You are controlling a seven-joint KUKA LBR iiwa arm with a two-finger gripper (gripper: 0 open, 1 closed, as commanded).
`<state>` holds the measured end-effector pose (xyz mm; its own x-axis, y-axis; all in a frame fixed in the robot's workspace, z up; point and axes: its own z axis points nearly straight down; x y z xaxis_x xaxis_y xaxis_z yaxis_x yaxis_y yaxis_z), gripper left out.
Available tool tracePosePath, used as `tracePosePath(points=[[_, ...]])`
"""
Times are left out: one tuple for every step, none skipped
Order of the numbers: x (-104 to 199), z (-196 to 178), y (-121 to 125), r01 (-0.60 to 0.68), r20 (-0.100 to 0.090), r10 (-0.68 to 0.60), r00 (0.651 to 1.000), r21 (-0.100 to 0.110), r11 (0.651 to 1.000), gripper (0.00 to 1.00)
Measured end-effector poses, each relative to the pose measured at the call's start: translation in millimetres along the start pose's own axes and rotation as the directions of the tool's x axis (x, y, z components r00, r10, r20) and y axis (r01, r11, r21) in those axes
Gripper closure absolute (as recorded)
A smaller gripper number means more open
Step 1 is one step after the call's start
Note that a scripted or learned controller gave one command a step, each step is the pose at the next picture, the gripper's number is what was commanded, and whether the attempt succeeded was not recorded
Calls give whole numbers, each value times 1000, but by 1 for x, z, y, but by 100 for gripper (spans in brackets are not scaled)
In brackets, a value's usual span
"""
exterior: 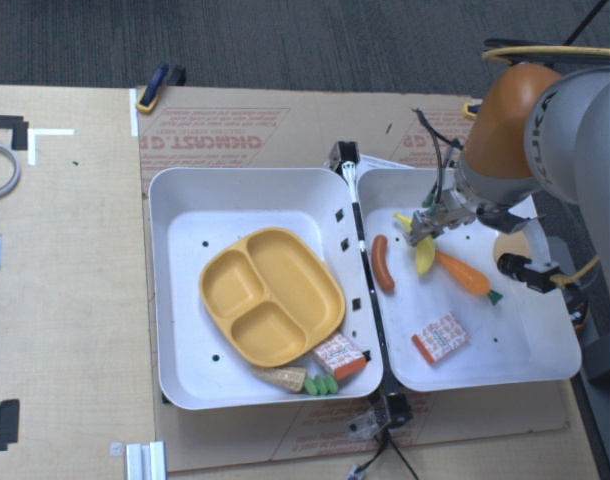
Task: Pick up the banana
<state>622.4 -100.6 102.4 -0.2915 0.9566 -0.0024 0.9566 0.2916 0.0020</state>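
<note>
The banana (425, 257) is small and yellow and lies in the right bin (525, 353), near its back left part, between a red sausage (383, 263) and an orange carrot (462, 273). My gripper (426, 225) reaches in from the right and is down over the banana's upper half, hiding that part. Only the banana's lower end and a yellow tip at the far left show. The gripper's tip is dark and cluttered with cables.
The right bin also holds a red and white carton (440, 338) and a beige round object (510, 248) under the arm. In the left bin (175, 268) sit a yellow divided plate (272, 296), a small carton (338, 356), a green item (323, 383) and a beige piece (282, 376).
</note>
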Motion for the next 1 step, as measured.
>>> tracePosePath(points=[[69,-90,9,-55,-1,55,998,1,998,100]])
